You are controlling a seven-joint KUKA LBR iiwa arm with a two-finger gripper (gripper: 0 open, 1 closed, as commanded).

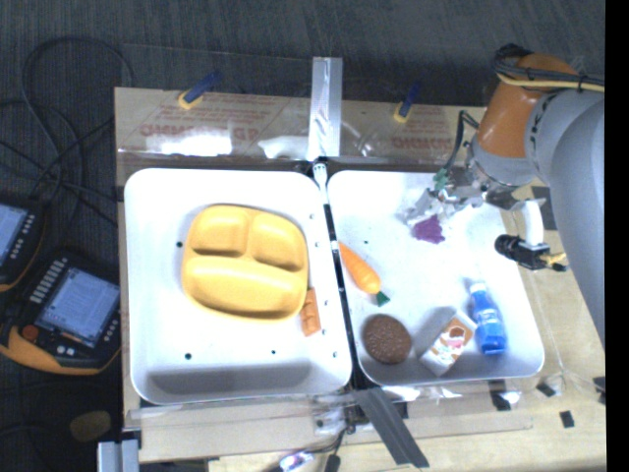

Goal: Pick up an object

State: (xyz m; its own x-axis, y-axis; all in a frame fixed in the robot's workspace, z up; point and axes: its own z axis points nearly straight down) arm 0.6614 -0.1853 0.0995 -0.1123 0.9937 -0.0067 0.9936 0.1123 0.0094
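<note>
While the grey KUKA arm with the orange band (511,116) is reaching in over the right-hand shallow white bin (531,362), its two-finger gripper (440,197) is hovering at the bin's far end, right above a small purple crumpled-looking object (428,229). That purple thing is looking like the likely target, but it's sitting on the bin floor just under the tool, so judging by this the pick isn't done yet. Honestly can't tell how the tool is set, it's too small and cluttered, and nothing is visibly held. Everything else is lying nearer in the same bin, well apart from the purple object: an orange toy carrot (361,268), a round brown cookie-like disc (387,337), a small white carton (448,343) and a blue bottle (486,315). So closing and lifting are all still to do.
</note>
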